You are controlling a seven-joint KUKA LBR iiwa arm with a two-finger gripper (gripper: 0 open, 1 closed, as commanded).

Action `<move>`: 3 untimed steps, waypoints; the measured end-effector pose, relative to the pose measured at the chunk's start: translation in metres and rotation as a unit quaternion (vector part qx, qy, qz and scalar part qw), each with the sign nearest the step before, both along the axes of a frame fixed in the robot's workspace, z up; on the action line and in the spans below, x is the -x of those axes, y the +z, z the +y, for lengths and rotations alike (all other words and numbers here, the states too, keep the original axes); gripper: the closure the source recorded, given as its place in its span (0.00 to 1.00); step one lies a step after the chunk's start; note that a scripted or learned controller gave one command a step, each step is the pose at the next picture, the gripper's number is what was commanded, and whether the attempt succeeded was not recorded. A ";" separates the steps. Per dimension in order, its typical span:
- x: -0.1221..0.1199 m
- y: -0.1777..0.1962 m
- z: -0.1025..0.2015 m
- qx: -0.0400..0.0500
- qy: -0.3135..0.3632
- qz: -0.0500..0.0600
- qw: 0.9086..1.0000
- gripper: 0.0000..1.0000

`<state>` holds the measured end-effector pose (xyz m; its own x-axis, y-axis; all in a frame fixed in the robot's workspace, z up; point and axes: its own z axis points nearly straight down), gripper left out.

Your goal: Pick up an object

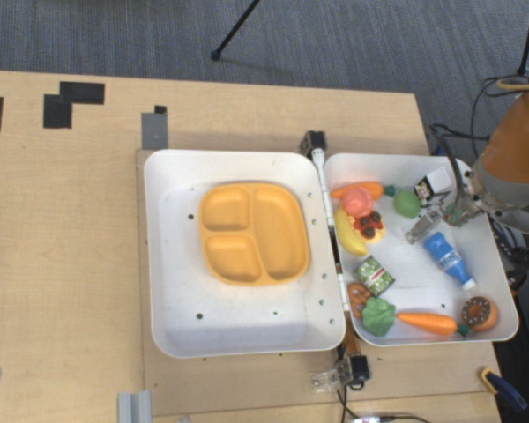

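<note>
On the bench's right bin (502,276), the arm's jaws (423,223) hang open above the blue bottle (448,259).

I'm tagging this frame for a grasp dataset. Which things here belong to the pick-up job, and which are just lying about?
Job:
end effector
blue bottle
carrot
banana
green ball
donut
right bin

Lying about:
yellow divided plate
left bin
black tape marks

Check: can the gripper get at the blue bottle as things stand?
Probably yes. The gripper hangs just above the blue bottle in the right bin, and nothing lies on the bottle or crowds it.
</note>
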<state>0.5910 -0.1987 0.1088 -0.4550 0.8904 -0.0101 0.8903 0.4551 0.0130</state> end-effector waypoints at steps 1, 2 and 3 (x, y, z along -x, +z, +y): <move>-0.002 0.011 0.001 0.000 0.000 -0.003 1.000 1.00; -0.002 0.011 0.001 0.000 0.000 -0.002 1.000 0.00; 0.017 -0.022 0.001 0.001 0.151 0.004 0.988 0.00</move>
